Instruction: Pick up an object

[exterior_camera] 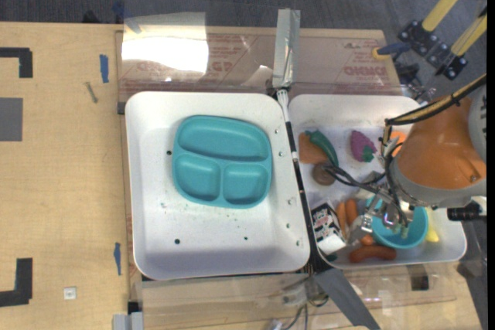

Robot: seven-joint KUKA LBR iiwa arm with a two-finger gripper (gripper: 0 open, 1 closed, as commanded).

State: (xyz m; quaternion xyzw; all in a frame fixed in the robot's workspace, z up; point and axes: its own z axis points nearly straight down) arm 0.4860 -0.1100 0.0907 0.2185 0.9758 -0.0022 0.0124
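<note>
1. The left bin holds a teal divided tray, lying flat near its middle.
2. The right bin is cluttered: a purple piece near its far side, a green and orange piece by the divider, a round brown piece, an orange carrot-like piece, a black and white packet and a reddish sausage shape at the near edge.
3. The arm reaches in from the right, its orange band over the right bin.
4. The tool sits low over a small teal bowl in the near right part of that bin.
5. Whether the tool is released or clenched cannot be told; its tips are lost among cables and clutter.
6. Both bins rest on the counter.
</note>
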